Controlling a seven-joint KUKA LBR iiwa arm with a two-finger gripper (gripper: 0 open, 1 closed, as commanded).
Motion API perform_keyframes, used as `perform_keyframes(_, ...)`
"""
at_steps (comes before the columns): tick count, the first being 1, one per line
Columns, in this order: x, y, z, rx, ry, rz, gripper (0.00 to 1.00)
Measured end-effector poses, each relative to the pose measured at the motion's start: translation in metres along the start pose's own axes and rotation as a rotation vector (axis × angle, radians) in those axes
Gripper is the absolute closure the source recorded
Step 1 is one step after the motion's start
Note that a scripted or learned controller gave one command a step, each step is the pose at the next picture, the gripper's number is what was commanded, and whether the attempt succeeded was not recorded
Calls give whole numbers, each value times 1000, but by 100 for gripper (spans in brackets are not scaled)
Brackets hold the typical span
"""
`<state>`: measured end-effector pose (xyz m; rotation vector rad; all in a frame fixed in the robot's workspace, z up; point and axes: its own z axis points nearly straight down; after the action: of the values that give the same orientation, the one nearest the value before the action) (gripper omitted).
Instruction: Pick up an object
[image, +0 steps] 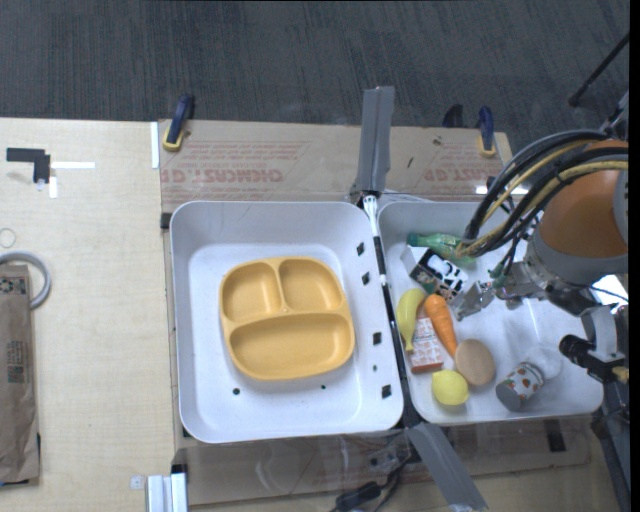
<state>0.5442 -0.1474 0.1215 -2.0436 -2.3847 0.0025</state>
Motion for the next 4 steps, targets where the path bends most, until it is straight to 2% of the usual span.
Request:
perform_keyframes(1, 54, -35, 27, -5, -3, -26, 0)
perform_keyframes(2, 55, -35, 18, -5, 0, -23, 100)
perform_keyframes(3, 55, -35, 18, -4, 0, -23, 0)
perform_keyframes(4, 54, -35, 10, -3, 0, -18, 100)
